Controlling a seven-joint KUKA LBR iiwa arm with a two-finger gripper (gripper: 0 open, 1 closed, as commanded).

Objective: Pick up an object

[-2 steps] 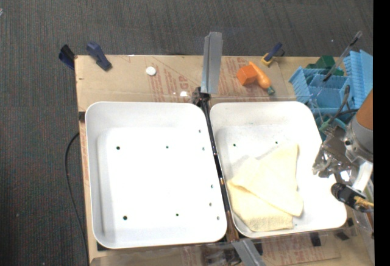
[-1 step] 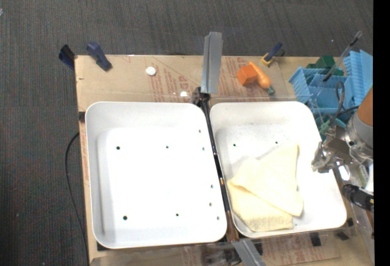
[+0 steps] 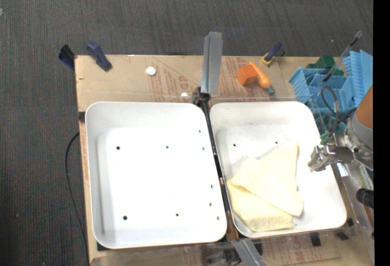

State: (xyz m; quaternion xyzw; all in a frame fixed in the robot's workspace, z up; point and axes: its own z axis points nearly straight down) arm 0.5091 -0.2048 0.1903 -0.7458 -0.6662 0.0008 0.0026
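Observation:
A pale yellow folded cloth (image 3: 269,187) lies in the right white bin (image 3: 256,119), spread over its lower middle and front. My gripper (image 3: 319,159) is at the right rim of that bin, just right of the cloth's upper corner and apart from it. The arm comes in from the right edge, and only its metal wrist parts are plain to see.
The left white bin (image 3: 152,173) sits beside the right one. An upright grey metal post (image 3: 211,64) stands behind the gap between the bins. Behind them, an orange clamp (image 3: 252,75) and blue clips (image 3: 97,55) rest on the cardboard. A blue plastic rack (image 3: 332,82) stands at the far right.

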